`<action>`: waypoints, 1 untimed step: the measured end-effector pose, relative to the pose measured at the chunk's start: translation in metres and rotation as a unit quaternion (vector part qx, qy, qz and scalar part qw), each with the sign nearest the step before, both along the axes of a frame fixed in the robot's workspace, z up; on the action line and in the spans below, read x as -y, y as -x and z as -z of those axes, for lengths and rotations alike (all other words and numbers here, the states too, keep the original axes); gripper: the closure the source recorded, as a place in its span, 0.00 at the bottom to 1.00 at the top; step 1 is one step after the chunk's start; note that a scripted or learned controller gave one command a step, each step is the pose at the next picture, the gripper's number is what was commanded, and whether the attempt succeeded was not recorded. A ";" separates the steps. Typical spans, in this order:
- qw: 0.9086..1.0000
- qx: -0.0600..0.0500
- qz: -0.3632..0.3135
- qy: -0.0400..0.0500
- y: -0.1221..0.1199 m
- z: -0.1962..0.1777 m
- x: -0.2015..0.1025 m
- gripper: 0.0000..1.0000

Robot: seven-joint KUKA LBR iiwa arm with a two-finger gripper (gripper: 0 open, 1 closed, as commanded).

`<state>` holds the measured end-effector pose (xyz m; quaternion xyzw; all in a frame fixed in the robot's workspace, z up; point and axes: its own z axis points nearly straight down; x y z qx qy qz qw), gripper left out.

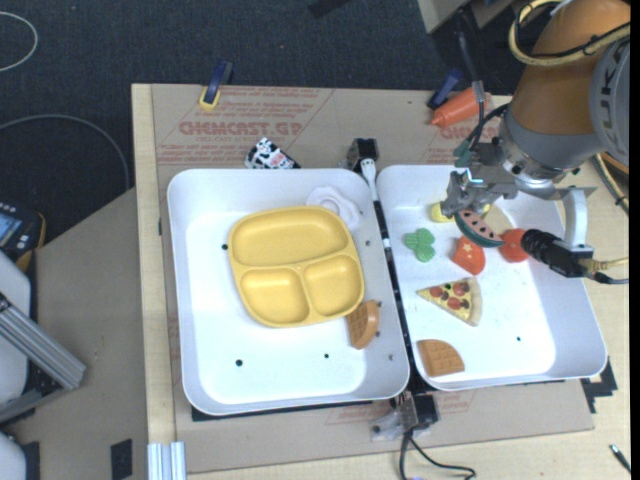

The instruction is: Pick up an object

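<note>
My gripper [467, 196] hangs low over the back of the right bin [560, 353], just above a watermelon slice [486, 228] and next to a small yellow piece [441, 211]. Close by lie a green toy [421, 243], a red wedge [468, 257] and a red round piece [513, 245]. A pizza slice [452, 299] and a brown bread piece [440, 356] sit nearer the front. Nothing can be made out in the gripper's hold.
The left bin [200, 348] holds a yellow divided plate [295, 265], a white ring-shaped item [335, 201] behind it and a brown pastry [364, 323] by its right wall. An orange clamp [455, 108] sits on the bench behind the right bin.
</note>
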<state>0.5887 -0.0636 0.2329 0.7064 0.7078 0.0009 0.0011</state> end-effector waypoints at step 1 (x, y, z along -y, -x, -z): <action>1.000 -0.004 0.001 -0.001 0.014 0.015 0.000 1.00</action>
